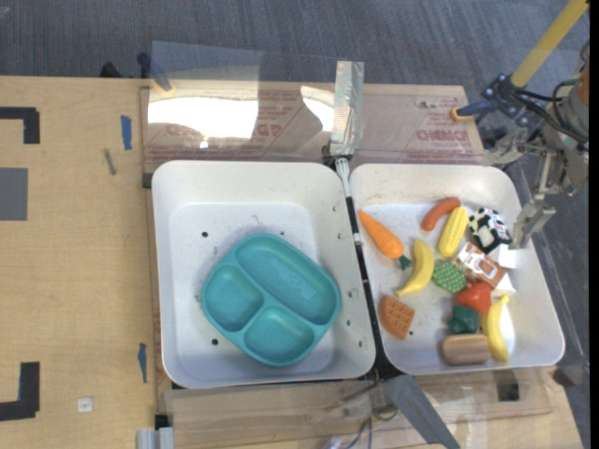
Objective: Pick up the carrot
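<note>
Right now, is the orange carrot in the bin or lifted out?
In: the orange carrot lies flat on the right white bin's floor, near its left wall.

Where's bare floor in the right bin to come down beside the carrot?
Bare floor in the right bin lies along its far wall above the carrot, and near the front between the waffle and the bread roll. The right half is crowded around the bananas and the tomato.

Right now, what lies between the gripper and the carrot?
In the camera view, the sausage and the corn cob lie between the gripper and the carrot.
</note>
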You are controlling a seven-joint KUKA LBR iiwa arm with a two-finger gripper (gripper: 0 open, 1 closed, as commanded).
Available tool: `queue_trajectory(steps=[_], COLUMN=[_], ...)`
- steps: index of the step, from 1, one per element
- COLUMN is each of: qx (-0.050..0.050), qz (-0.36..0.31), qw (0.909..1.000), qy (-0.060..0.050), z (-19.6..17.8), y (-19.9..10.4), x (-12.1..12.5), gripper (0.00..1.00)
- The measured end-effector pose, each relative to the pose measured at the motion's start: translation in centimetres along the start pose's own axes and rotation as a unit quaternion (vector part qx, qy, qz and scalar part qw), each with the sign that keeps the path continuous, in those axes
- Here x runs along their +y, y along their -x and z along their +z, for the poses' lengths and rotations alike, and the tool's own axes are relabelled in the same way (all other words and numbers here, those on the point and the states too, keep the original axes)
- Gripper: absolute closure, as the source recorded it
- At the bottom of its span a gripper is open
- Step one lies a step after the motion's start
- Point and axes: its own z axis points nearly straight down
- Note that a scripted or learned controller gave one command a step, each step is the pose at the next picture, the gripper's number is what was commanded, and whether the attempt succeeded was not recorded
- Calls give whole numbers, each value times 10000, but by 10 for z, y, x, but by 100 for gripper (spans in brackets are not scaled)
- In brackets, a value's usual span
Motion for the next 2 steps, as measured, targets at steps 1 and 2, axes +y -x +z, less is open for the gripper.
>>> queue_trajectory(steps=[1,2], qx=[5,111], qz=[336,1910], qw=[9994,9815], qy=[4,12], z=[170,174], y=[-46,28], x=[32,106], gripper=[0,0])
